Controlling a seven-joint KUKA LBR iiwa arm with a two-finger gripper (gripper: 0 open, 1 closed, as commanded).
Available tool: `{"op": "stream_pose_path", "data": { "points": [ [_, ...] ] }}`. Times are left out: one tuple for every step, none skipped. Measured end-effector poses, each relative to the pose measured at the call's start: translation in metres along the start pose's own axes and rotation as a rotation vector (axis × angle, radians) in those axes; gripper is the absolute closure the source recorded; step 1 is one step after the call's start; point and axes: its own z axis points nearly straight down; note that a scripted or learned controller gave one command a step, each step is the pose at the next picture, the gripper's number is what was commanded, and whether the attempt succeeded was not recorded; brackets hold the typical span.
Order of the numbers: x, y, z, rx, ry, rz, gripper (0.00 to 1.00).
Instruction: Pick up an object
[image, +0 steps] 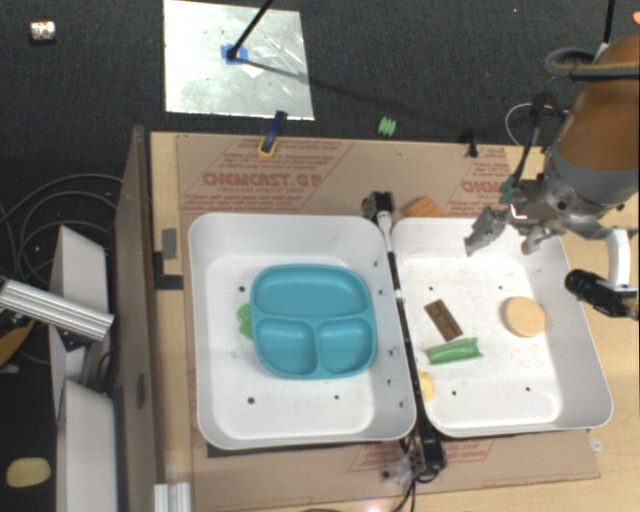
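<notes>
My gripper (507, 235) hangs over the back edge of the right bin (560, 400), its two fingers spread apart and open with nothing between them. Below it on the bin floor lie a brown bar (443, 320), a green pea pod (455, 351) and a round tan biscuit (523, 316). A small yellow piece (427, 385) rests against the bin's left wall. The biscuit lies nearest the gripper, a little in front of it and to the right.
The left bin (225, 400) holds a blue divided plate (312, 320) with a green item (244, 320) poking out at its left side. An orange piece (424, 207) lies outside the bins, behind the right one. A black divider (395, 290) runs between the bins.
</notes>
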Motion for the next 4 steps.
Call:
{"op": "stream_pose_path", "data": {
  "points": [
    [-0.014,-0.042,0.136,0.014,0.002,0.004,0.0],
    [-0.014,-0.012,0.199,0.002,0.0,-0.001,0.0],
    [-0.014,-0.012,0.185,-0.003,0.0,0.0,1.0],
    [0.078,0.006,0.089,-0.01,0.004,-0.012,1.0]
  ]
}}
